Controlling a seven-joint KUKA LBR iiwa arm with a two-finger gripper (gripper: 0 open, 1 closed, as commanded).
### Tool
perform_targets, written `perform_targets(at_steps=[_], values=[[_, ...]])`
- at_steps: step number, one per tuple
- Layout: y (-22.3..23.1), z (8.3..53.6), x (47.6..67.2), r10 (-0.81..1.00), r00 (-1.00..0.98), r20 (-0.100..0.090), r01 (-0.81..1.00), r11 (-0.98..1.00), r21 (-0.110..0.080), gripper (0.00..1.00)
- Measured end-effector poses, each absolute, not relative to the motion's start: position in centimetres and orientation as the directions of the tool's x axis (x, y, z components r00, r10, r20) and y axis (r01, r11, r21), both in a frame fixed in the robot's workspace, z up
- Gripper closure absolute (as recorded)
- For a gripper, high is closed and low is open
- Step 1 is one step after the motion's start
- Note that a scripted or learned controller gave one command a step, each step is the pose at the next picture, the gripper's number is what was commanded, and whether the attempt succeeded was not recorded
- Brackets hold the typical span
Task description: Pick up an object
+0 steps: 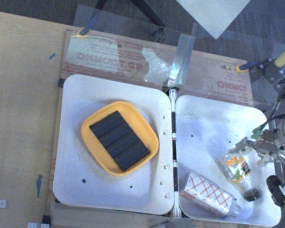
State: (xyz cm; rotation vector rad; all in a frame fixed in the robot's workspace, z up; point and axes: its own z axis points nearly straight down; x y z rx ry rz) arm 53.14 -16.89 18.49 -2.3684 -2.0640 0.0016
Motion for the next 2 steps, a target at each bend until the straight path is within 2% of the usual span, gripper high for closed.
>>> perform_targets(at_steps=[1,2], values=[[-18.2,8.8,56.9,0.984,0.18,-0.002,0.984,-0.18,0.007,0.0],[-19.1,8.8,53.1,0.998,0.063,0.002,0.998,-0.063,0.01,0.0]])
